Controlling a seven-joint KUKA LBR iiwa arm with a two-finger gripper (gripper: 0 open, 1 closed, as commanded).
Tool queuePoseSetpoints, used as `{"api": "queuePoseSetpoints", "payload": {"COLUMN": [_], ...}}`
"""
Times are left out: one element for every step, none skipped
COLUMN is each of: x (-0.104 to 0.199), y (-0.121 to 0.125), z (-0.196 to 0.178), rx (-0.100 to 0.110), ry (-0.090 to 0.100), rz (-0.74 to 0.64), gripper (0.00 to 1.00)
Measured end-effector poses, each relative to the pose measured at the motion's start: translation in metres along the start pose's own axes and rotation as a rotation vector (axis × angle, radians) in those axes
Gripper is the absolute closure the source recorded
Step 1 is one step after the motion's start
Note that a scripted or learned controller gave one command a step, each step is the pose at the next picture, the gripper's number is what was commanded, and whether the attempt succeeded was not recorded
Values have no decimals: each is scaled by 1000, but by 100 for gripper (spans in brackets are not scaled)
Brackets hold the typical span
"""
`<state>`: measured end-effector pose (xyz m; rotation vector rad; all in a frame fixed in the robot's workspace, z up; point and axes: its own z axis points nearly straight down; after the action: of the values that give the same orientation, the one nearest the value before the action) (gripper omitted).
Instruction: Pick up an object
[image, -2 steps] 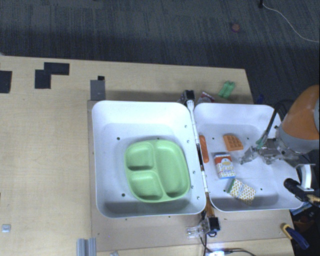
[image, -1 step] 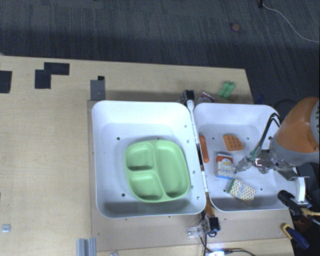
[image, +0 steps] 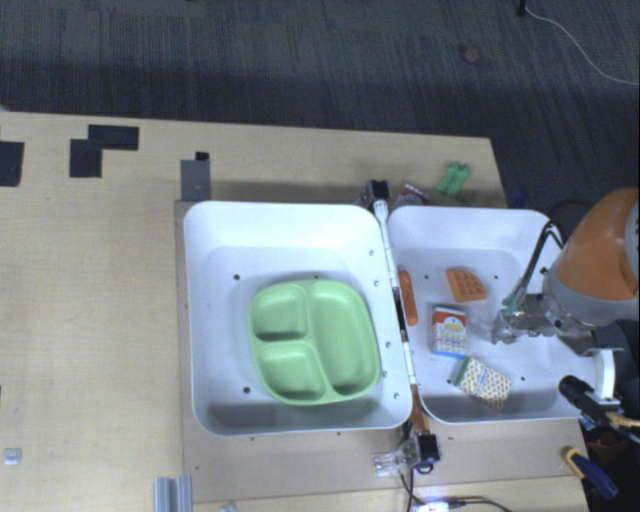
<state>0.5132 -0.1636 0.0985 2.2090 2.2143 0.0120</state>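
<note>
The right bin (image: 520, 232) holds several small items. An orange waffle-like piece (image: 465, 284) lies near its middle. Below that is a small white and orange box (image: 450, 331), and a patterned packet (image: 483, 382) rests near the front wall. A thin orange stick (image: 407, 298) lies along the bin's left wall. My gripper (image: 506, 328) hangs low over the right half of this bin, just right of the box and below the waffle piece. Nothing shows between its tips.
The left bin (image: 215, 260) holds a green divided plate (image: 314, 339). A green object (image: 453, 179) lies on the bench behind the right bin. Cables and clips (image: 412, 456) sit at the front between the bins. The arm's orange band (image: 603, 254) overhangs the right bin's right edge.
</note>
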Motion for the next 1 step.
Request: {"api": "queuePoseSetpoints", "payload": {"x": [0], "y": [0], "z": [0], "rx": [0], "ry": [0], "rz": [0], "gripper": [0]}}
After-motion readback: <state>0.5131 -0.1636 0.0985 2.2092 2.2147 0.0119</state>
